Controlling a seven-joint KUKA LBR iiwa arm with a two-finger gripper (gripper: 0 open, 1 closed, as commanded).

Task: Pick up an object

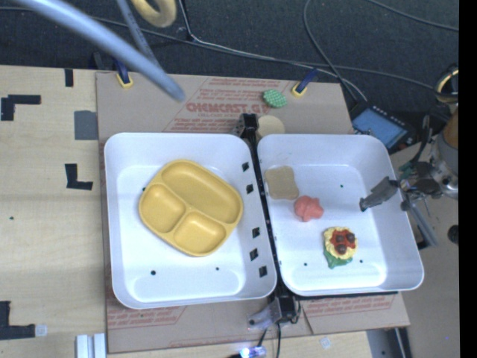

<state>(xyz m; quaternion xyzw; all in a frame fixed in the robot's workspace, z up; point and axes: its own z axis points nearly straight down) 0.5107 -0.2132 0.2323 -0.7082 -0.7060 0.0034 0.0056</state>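
Camera view. Two white bins sit side by side on a cardboard sheet, their inner walls touching along a central seam fitted with black clips.

Left bin (123, 200): holds one yellow divided plate (191, 206), lying flat and turned at an angle. It occupies the middle of the floor. Bare floor runs along the near wall and down the left wall; the plate's right corner comes close to the seam.

Right bin (373, 155): three small items. A tan flat piece (282, 183) lies near the seam, in the upper left of the floor. A pink lump (308, 208) sits just beside it, lower and to the right; whether the two touch cannot be told. A yellow piece with red and dark markings (339, 245) lies apart from both, toward the near right. The upper right quarter of the floor is bare, as is the near left corner.

Gripper (373, 198): at the right wall of the right bin, reaching in over the rim. One dark finger (378, 192) points leftward over the bare floor, well apart from all three items. Nothing is seen between the fingers. How far they stand open cannot be told from this angle.

Outside the bins: a green dotted piece (274, 98) rests on the cardboard beyond the far edge. A blue box (380, 126) sits off the right bin's far corner.
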